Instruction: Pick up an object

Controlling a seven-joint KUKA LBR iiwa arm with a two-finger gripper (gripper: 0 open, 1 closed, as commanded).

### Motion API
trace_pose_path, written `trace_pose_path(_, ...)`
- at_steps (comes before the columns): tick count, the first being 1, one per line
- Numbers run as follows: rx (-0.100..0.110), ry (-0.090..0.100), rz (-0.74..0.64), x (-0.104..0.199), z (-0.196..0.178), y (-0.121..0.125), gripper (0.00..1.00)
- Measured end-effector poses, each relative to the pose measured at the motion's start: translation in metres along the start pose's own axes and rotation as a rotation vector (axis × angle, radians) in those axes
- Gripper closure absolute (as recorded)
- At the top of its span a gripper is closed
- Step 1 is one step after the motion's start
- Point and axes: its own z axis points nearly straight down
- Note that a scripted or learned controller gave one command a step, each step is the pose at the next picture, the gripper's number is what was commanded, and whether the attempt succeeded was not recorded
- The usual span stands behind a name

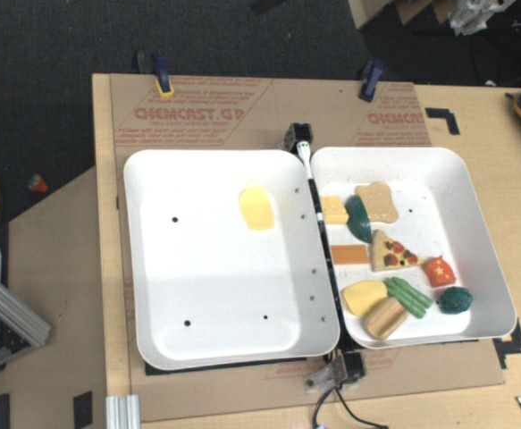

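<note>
The left bin [153, 266] holds one pale yellow oval piece [256, 208] near its upper right. The right bin [474, 213] holds several toy foods: a yellow cheese block [334, 210], a tan bread slice [378, 202], a dark teal piece [358, 219], an orange bar [349, 256], a pizza slice [391, 252], a red piece [439, 271], a green bean pod [409, 296], a dark green round piece [455, 300], a yellow chip [364, 296] and a tan bread roll [384, 317].
Both bins rest on a cardboard sheet [269, 105] held by blue clamps [162, 74] at the back. A cable [340, 400] runs off the front edge. Aluminium framing [10, 315] stands at the left.
</note>
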Motion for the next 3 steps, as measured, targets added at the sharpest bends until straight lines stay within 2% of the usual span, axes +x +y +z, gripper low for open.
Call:
trace_pose_path(1,0.039,0.004,-0.005,0.100,0.173,-0.046,1.00)
trace_pose_path(2,0.008,0.002,0.002,0.109,0.089,-0.027,1.00)
trace_pose_path(3,0.004,0.004,0.001,0.126,-0.014,-0.058,1.00)
